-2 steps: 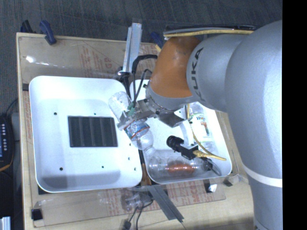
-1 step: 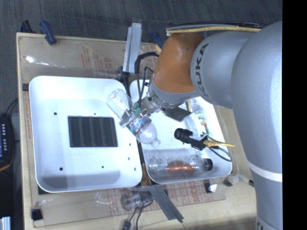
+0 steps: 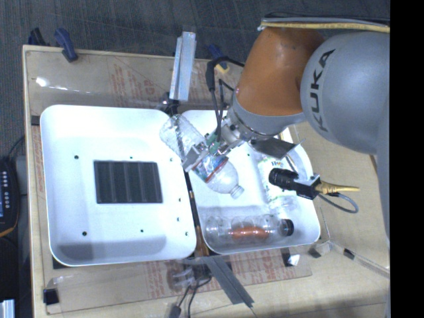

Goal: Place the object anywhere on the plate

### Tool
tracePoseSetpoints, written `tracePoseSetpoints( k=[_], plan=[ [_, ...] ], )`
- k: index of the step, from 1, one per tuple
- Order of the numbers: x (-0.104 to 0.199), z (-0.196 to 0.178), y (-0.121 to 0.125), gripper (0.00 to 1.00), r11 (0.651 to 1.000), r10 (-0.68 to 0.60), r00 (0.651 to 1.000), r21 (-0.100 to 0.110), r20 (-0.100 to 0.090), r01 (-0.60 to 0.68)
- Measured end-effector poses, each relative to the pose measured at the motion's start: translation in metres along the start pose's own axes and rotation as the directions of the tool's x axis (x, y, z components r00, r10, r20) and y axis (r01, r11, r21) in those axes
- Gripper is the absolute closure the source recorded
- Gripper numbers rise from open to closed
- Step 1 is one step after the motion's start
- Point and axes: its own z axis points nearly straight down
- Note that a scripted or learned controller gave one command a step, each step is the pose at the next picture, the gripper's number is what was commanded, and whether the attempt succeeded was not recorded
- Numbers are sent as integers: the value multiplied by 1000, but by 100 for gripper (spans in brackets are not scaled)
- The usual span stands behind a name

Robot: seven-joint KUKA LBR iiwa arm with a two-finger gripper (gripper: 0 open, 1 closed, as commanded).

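Right bin (image 3: 310, 236) with two clear bottles (image 3: 246, 228), left bin (image 3: 59, 177) with dark plate (image 3: 128, 182); claw (image 3: 207, 152) state unclear.

Right bin's (image 3: 311, 234) far half behind the arm (image 3: 311, 78), itself cut off at right

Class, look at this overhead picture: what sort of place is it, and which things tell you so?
Probably a robotics lab test bench: a KUKA arm reaches over two white bins, and clamps hold the board at its edge.
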Motion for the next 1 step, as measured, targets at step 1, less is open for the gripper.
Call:
tracePoseSetpoints(
  k=[1],
  plan=[
    [73,59,31,100,972,237,972,6,-1,-237]
  ],
)
